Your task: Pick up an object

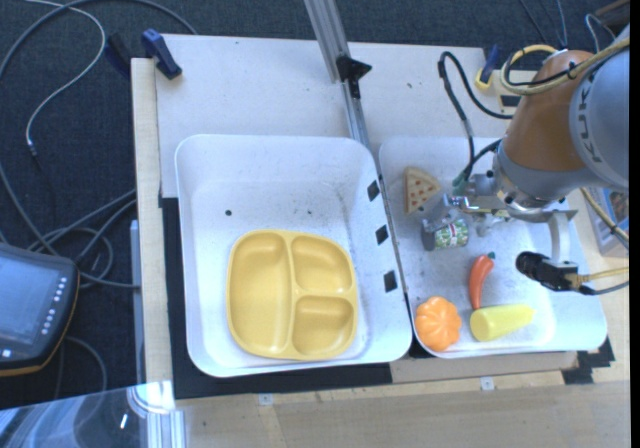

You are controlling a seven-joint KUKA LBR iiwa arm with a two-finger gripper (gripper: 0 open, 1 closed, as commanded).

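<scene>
Orange pumpkin-like toy: at the near edge of the right bin, in its front left corner, by the divide between the bins.
Yellow block: just right of the orange toy, lying on its side along the same near edge.
Red-orange carrot-like piece: just above the yellow block, standing roughly lengthwise, green tip upward.
Small can: grey with a green label, on its side near the middle of the right bin, just left of the gripper.
Cheese wedge: tan with holes, at the far left of the right bin, above the can.
Gripper: low over the right bin, beside the can; whether the fingers are open or closed cannot be told, and nothing is seen between them.
Arm: grey with an orange band, reaching in from the right.
Yellow divided plate: in the left bin, toward its near side.
Black cable: loops across the bench behind the right bin.
</scene>
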